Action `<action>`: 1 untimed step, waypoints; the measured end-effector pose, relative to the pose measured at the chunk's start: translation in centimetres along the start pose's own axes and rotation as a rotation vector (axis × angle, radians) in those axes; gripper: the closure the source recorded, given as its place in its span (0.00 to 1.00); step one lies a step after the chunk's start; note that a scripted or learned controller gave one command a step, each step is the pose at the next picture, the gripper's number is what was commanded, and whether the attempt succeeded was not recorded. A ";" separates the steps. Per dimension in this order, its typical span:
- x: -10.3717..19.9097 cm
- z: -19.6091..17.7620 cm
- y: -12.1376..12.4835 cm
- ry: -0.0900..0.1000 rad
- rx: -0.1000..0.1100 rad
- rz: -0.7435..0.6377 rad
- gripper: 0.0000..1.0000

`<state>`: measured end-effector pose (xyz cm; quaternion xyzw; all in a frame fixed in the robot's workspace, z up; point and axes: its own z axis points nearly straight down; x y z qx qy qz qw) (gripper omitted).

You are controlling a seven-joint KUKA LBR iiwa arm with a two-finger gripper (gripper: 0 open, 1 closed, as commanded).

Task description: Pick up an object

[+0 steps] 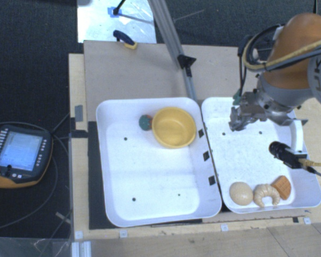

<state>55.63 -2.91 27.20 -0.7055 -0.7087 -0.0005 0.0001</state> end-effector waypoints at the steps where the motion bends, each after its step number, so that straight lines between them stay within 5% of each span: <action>1: 3.9 1.1 1.4 0.000 0.000 0.001 1.00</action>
